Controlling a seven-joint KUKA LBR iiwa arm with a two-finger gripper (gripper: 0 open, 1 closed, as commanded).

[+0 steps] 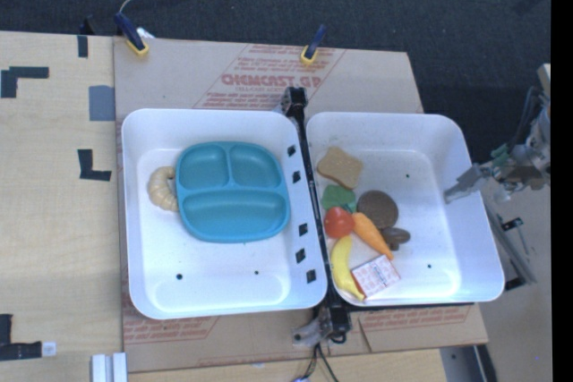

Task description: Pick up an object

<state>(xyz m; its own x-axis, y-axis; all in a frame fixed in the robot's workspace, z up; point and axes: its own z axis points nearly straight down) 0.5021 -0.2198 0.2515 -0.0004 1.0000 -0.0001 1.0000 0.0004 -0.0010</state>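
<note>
Objects: toy food heaped at nine o'clock in the right bin [448, 139] — bread slice [339, 166], green piece [337, 197], tomato [337, 222], carrot [370, 233], brown round piece [377, 207], banana [345, 268], small red-and-white packet [375, 275].
Carrot: slanted, touching the tomato.
Packet: just beside the banana, at six o'clock of the heap.
Left bin [143, 219]: blue divided plate [233, 191] at centre; a tan ring-shaped piece [161, 188] at its nine o'clock, touching.
Gripper [466, 183]: at three o'clock of the right bin, over its rim, well apart from the food; whether it is spread or closed cannot be told.
</note>
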